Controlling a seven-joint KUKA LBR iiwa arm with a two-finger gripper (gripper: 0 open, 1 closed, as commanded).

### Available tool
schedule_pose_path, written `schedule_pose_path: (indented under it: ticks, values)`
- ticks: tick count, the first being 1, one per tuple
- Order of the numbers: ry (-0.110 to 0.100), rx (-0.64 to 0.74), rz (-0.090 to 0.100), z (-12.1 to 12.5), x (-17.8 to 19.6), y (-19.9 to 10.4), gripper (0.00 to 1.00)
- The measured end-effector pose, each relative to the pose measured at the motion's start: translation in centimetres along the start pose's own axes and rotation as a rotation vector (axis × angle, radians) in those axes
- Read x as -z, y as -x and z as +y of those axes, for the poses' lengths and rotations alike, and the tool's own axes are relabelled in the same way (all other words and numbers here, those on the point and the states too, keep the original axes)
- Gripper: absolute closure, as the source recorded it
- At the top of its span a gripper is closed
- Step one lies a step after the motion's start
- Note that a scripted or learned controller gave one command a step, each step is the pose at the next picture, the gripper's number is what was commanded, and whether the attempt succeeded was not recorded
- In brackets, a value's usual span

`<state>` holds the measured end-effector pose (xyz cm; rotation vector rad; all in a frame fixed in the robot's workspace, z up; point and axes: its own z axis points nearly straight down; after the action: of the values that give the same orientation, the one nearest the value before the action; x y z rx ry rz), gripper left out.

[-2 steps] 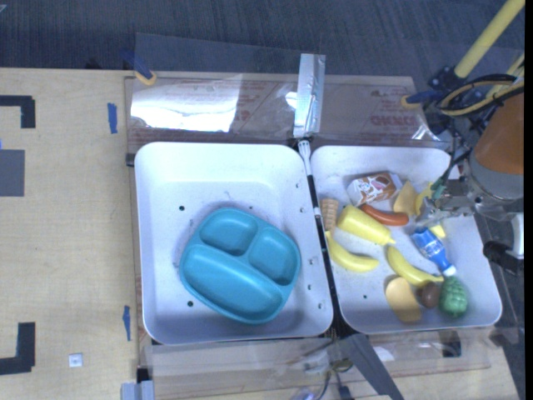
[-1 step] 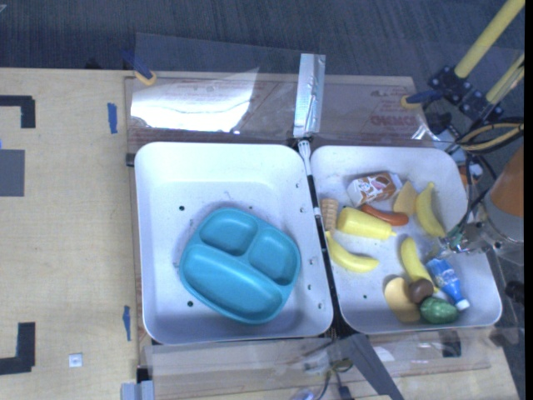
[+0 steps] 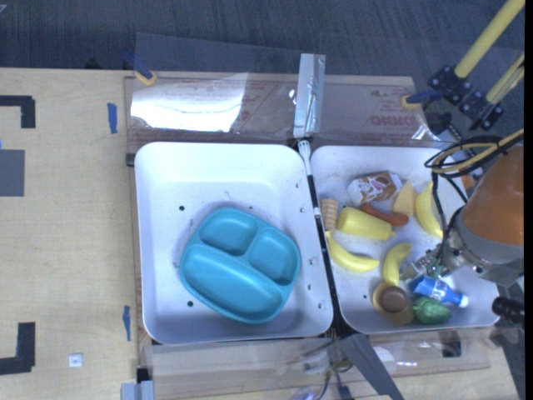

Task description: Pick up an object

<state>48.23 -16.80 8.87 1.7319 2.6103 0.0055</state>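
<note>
on the bench, two shallow white bins sit side by side. left bin [image 3: 158, 223]: holds a blue divided plate [image 3: 240, 262] with three compartments, lying slightly tilted toward the bin's lower middle. right bin [image 3: 358, 317]: holds a cluster of small toy foods. near its upper middle lies a brown-and-white packet [image 3: 372, 188]; just below it, a yellow block [image 3: 362, 223] touching a red sausage-like piece [image 3: 386, 216]; at the bin's left wall, a ribbed tan cone [image 3: 331, 213]. a banana [image 3: 350, 259] lies below the yellow block, and a second yellow curved piece [image 3: 395, 262] stands just beside it. another yellow piece [image 3: 427, 209] lies near the right side. toward the lower edge sit a brown round item [image 3: 392, 298], a green item [image 3: 430, 311] and a blue-and-white bottle [image 3: 438, 291], all close together. arm [image 3: 497, 215]: grey with an orange band, entering from the right over the right bin. gripper [image 3: 430, 265]: low over the right bin, just above the blue-and-white bottle and beside the second yellow curved piece; whether its jaws are wide, narrow or closed on anything cannot be told from this angle.
</note>
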Motion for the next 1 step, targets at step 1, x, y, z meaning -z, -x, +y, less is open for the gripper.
schedule_pose_path:
  ticks: [1]
  values:
    - [0.003, -0.052, -0.003, 3.48, 0.03, -3.92, 1.0]
